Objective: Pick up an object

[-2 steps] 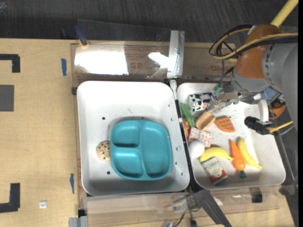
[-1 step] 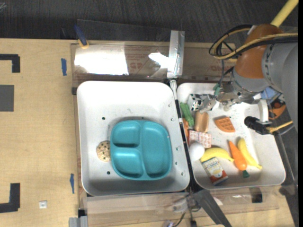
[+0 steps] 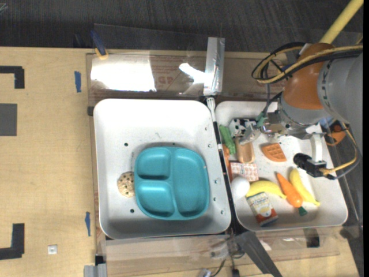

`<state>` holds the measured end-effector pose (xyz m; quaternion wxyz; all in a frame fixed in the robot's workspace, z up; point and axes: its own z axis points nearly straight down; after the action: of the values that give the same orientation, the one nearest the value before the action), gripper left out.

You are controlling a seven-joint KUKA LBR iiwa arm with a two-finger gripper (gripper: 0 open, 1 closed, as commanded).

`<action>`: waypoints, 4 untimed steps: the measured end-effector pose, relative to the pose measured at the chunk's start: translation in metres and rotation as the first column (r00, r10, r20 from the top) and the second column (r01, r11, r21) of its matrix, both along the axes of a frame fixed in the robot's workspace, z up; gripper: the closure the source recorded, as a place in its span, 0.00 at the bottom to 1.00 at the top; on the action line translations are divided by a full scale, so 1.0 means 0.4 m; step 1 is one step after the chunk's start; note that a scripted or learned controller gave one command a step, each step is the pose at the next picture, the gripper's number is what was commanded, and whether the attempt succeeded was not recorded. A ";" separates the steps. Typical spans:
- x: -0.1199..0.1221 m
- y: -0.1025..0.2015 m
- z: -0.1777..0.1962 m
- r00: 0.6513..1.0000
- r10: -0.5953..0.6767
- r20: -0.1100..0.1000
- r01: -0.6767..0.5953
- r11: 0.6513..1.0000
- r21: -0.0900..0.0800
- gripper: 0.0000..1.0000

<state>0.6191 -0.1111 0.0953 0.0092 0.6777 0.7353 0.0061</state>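
My gripper [image 3: 258, 129] hangs over the back left part of the right bin [image 3: 337, 212], with the grey arm and its orange band coming in from the right. Just left of it lies a black-and-white patterned toy [image 3: 241, 124]. A green piece [image 3: 225, 136] lies along the bin's left wall, and a brown block [image 3: 246, 152] sits just below the gripper. An orange ridged piece [image 3: 273, 152] lies to the block's right. I see nothing between the fingers.
Toward the right bin's front lie a pink-and-white box [image 3: 243, 170], a white egg [image 3: 240, 186], a banana [image 3: 267, 188], a juice carton [image 3: 263, 208], a carrot [image 3: 288, 190] and a yellow fruit [image 3: 304, 188]. The left bin [image 3: 115, 120] holds a teal divided plate [image 3: 172, 180] and a cookie [image 3: 125, 184].
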 end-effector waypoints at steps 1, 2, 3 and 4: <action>-0.051 -0.153 -0.001 0.994 0.105 -0.004 -0.105 0.994 -0.003 0.00; -0.042 -0.146 0.034 0.994 0.107 0.006 -0.107 0.994 0.000 1.00; 0.126 -0.119 0.311 0.982 0.189 -0.010 -0.189 0.982 -0.001 1.00; -0.070 -0.004 0.235 0.999 0.039 -0.024 -0.038 0.999 0.005 1.00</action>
<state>0.5910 -0.1126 0.1893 -0.0013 0.6634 0.7482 -0.0001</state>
